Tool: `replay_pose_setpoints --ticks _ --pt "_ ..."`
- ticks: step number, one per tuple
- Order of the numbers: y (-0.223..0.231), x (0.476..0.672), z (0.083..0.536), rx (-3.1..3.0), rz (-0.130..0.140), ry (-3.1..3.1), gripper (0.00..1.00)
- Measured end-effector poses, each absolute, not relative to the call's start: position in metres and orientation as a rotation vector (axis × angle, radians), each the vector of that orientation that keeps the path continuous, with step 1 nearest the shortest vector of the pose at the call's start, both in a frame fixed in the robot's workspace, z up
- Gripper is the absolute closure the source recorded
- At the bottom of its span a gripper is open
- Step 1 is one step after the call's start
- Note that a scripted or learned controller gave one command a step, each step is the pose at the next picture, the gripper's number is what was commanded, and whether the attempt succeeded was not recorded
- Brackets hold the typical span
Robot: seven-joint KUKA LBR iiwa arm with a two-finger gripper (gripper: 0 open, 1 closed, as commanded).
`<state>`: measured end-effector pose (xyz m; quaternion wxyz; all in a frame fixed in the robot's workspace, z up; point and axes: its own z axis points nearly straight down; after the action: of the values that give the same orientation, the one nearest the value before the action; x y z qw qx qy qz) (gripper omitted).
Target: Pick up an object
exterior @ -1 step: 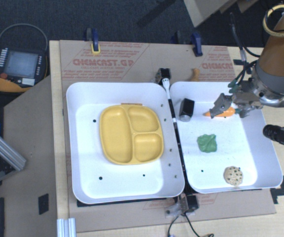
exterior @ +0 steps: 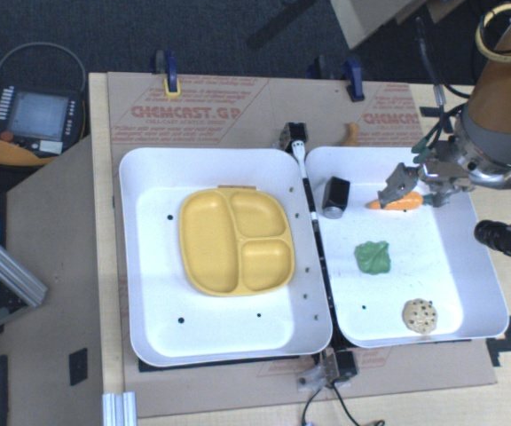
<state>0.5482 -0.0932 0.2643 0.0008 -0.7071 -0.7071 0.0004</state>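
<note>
Orange carrot (exterior: 396, 203) in right bin (exterior: 468, 318), just under end effector (exterior: 412, 185); finger state unclear.

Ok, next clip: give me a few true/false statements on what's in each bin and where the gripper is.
1. The yellow plate lies in the left bin. True.
2. The cookie sits on the plate. False: it lies in the right bin, near the front.
3. The gripper is over the right bin, beside the carrot. True.
4. The green piece touches the cookie. False: they lie apart.
5. A dark block lies in the right bin near its left wall. True.
</note>
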Motion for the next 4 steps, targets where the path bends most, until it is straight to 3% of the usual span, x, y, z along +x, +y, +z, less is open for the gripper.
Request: replay_pose_setpoints --ticks 3,4 --pt "-0.096 0.554 0.088 -2.217 0.006 -2.216 0.0" --pt "-0.096 0.556 0.102 -2.224 0.0 -2.219 1.0"
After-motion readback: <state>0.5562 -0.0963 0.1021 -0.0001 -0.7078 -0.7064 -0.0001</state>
